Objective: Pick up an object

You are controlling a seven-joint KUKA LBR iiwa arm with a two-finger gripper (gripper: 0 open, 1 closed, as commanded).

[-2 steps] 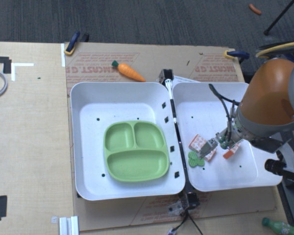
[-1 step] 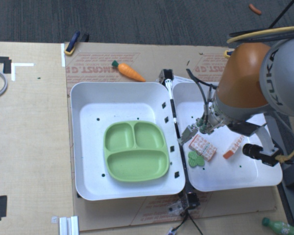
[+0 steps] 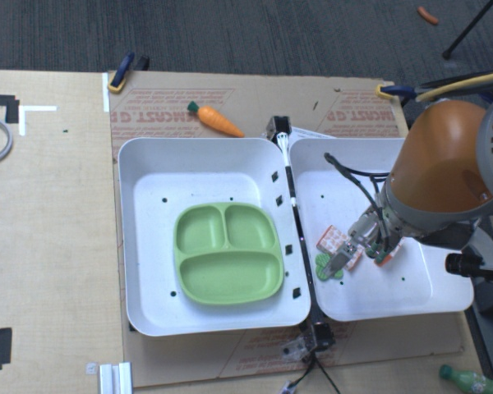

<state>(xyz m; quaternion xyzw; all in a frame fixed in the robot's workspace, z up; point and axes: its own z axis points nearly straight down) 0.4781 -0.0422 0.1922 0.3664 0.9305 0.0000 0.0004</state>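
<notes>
My gripper (image 3: pixel 351 257) reaches down into the right bin (image 3: pixel 411 290), low over a small cluster of objects near the bin's left side. A red and white patterned packet (image 3: pixel 330 239) lies just left of the fingers. A small green item (image 3: pixel 324 269) sits below the packet, touching the lower finger. A red and green piece (image 3: pixel 384 258) peeks out at the right of the gripper. The arm's orange band (image 3: pixel 440 158) hides the bin's upper right part.
The left bin (image 3: pixel 140 220) holds a green divided plate (image 3: pixel 228 253). A toy carrot (image 3: pixel 216 119) lies on the cardboard behind the bins. A blue and yellow clamp (image 3: pixel 122 71) sits at the cardboard's far left corner. A green bottle (image 3: pixel 470 377) lies at the lower right.
</notes>
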